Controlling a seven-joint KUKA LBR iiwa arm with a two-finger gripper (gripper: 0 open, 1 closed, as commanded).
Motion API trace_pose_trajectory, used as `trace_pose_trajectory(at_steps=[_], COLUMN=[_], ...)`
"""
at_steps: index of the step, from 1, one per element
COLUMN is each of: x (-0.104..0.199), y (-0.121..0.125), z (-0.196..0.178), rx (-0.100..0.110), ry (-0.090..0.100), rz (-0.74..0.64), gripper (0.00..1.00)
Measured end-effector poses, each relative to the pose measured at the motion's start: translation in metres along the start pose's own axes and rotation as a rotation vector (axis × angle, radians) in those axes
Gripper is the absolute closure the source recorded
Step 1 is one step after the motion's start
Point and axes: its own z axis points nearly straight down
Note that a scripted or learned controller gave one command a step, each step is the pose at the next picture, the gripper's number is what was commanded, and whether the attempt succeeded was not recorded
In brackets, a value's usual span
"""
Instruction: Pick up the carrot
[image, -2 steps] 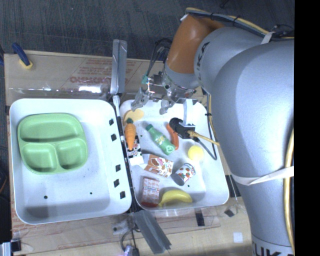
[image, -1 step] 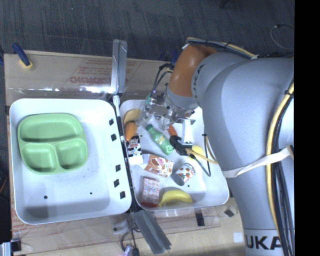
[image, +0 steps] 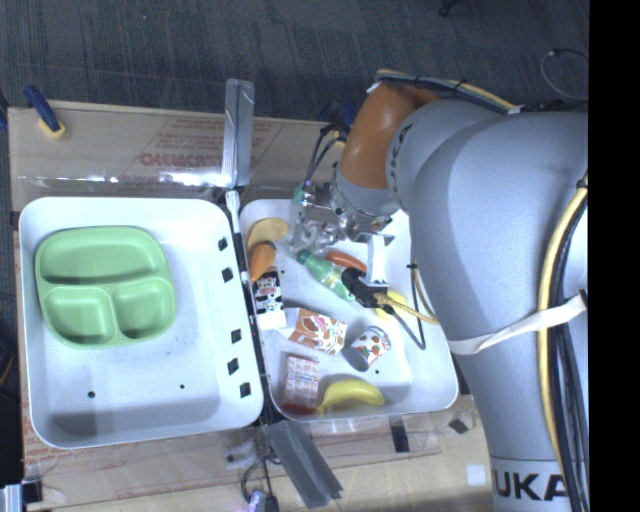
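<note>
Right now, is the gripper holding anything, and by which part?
Cannot be told. The gripper sits low in the right white bin, beside the green plastic bottle and the orange carrot, but its tip is too cluttered to read.

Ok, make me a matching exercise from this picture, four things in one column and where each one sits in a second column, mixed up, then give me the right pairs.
Things:
1. green divided plate
2. banana
3. tool
4. carrot

Places:
A. front edge of the right bin
B. far end of the right bin, just right of the tool
C. in the left bin
D. over the far end of the right bin, below the orange band

Pairs: 1-C, 2-A, 3-D, 4-B
</note>
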Motion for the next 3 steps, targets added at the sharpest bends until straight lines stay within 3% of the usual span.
trace_pose_trajectory(at_steps=[1, 2, 3], x=[0.069, 0.068, 0.099], y=[-0.012, -0.012, -0.042], z=[-0.091, -0.091, -0.089], rx=[-0.004, -0.003, 0.001], ry=[0.001, 0.001, 0.0], rz=[0.281, 0.281, 0.213], gripper=[1.0, 0.0, 0.0])
